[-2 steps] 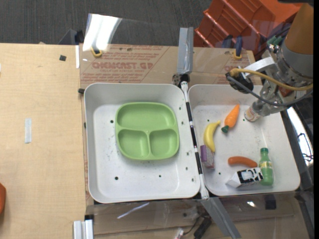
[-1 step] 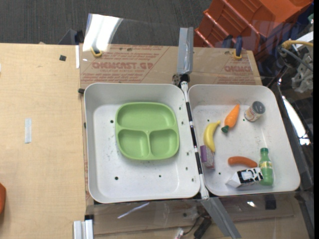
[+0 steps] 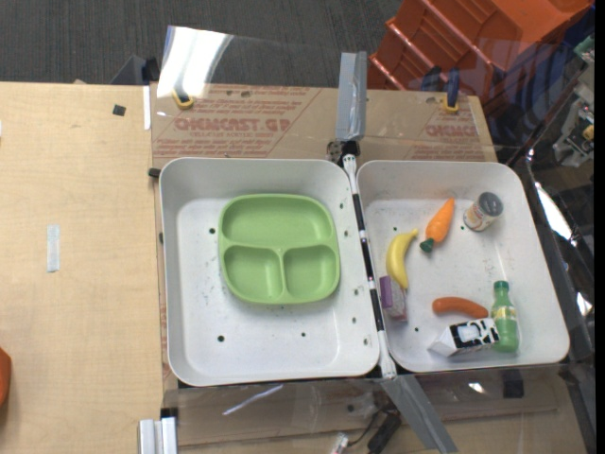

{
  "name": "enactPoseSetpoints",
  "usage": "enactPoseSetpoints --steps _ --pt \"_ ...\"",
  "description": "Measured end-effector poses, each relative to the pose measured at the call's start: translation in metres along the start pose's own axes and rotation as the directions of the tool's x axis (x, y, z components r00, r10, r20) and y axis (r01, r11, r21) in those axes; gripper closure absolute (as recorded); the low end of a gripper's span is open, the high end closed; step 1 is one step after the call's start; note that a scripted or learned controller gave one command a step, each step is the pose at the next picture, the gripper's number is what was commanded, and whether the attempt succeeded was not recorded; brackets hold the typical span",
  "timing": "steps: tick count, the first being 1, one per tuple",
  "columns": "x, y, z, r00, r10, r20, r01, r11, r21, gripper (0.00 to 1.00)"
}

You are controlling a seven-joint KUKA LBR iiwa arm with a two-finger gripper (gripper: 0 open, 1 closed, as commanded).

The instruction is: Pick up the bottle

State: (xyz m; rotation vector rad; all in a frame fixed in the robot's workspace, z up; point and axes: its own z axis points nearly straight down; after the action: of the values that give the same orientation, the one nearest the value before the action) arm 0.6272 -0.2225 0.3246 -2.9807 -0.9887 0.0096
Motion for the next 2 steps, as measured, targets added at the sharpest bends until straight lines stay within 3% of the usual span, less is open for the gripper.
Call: enactPoseSetpoints --steps 1,2 --pt "0.050 -0.032 -0.079 0.906 0.422 -0.002 -0.422 0.906 -0.001 1.00" --pt "0.010 0.008 -0.061 0.905 0.425 0.000 -0.425 0.905 0.001 1.00"
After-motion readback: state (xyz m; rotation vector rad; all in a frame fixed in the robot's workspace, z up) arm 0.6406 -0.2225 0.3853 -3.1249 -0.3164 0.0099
